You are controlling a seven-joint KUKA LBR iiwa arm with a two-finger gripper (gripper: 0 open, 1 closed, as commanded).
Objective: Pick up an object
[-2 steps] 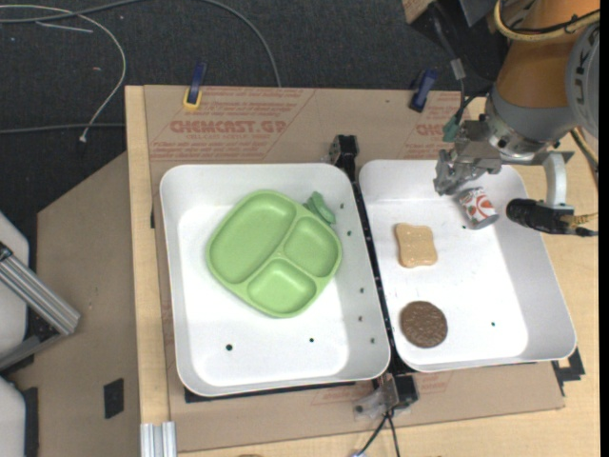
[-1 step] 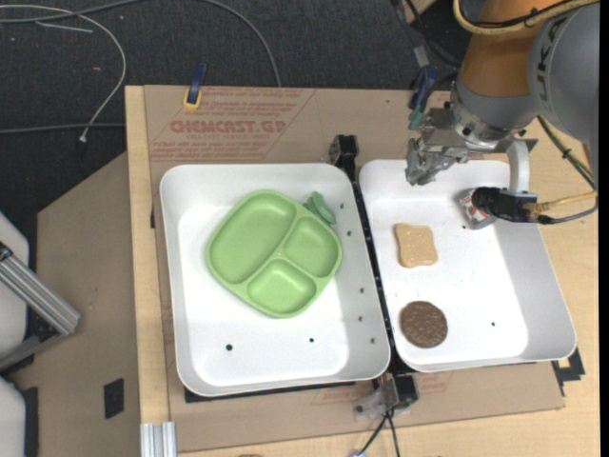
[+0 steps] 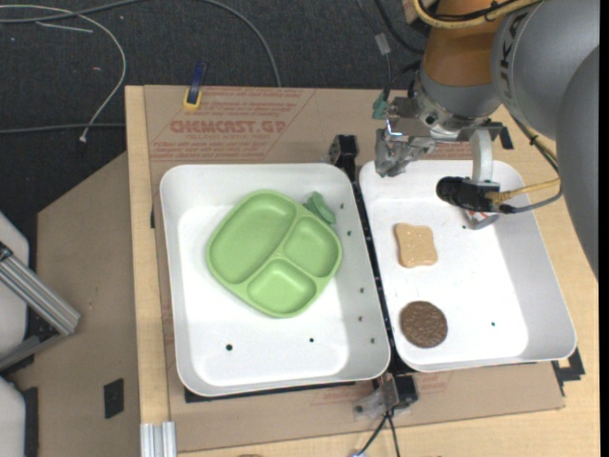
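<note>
Bright, even overhead light, soft shadows, mild glare on white bins [image 3: 190, 255], sharp focus.

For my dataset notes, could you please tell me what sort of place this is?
Probably a robotics lab bench: two shallow white bins on printed brown cardboard, loose grey cables on dark carpet, and toy food like the round brown patty.
</note>
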